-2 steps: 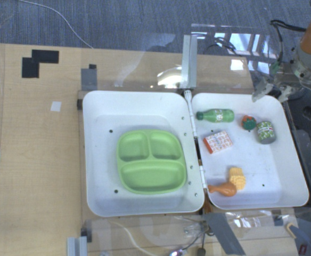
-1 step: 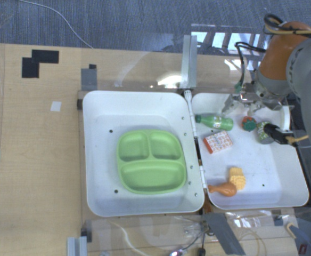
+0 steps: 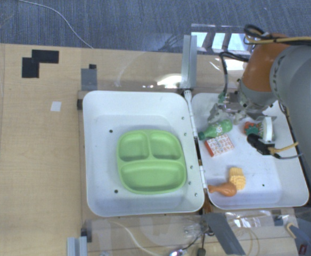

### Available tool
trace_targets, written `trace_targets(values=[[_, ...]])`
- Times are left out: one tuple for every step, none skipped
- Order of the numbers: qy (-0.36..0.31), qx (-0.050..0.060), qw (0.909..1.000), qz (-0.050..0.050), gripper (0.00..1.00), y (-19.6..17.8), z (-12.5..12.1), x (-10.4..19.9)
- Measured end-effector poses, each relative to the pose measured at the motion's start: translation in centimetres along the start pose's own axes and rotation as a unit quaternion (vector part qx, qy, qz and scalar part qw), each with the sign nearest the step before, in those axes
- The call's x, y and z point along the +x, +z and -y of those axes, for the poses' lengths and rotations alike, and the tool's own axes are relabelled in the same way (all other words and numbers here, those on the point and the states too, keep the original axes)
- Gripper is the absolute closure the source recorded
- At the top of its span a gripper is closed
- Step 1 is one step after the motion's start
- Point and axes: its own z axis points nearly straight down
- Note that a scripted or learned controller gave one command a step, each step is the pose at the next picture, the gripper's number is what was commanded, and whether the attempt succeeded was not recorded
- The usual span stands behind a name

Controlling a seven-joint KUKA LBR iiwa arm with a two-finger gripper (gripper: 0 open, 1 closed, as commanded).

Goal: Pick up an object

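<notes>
Toys (image 3: 223, 153) fill the right bin (image 3: 291, 193); a green tray (image 3: 151, 161) fills the left bin (image 3: 99, 143); tool (image 3: 226, 111) state unclear.

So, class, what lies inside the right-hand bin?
In the right bin: a green toy, a red-patterned box, a corn piece and an orange drumstick. The arm covers the bin's far right part, so anything beneath it is hidden.

A pale wooden bench (image 3: 33, 159) meets blue-grey floor (image 3: 118, 9), seemingly carpet, crossed by a thin cable (image 3: 65, 19).
</notes>
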Motion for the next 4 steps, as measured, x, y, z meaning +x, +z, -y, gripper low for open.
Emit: trace_targets(values=[[0.002, -0.001, 1.0000, 0.000, 0.00, -0.2, 3.9, 0.1], [0.002, -0.005, 1.0000, -0.002, 1.00, -1.5, 3.5, 0.4], [0.002, -0.005, 1.0000, -0.002, 0.00, -1.5, 3.6, 0.4], [0.002, -0.003, 1.0000, 0.000, 0.00, -0.3, 8.6, -1.3]])
